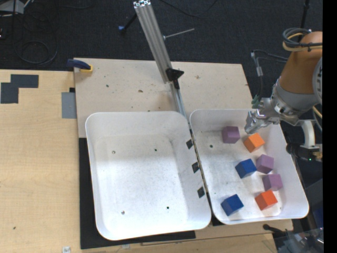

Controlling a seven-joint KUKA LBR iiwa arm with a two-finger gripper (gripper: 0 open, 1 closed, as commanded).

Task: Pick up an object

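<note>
The right bin (210, 204) holds several small cubes. A purple cube (230, 134) lies near its back, with an orange cube (254, 142) just to its right. Further forward lie a blue cube (245, 168), two more purple cubes (265, 163) (273, 182), a red-orange cube (266, 200) and another blue cube (231, 204). My gripper (252, 126) hangs over the back of the right bin, between the first purple cube and the orange cube, just above them. No cube shows between its fingers.
The left bin (105, 141) stands beside the right one, split from it by a ridge with black clips (195, 167). A slanted aluminium bar (156, 41) rises behind the bins. A blue clamp (80, 65) sits at the bench's back left.
</note>
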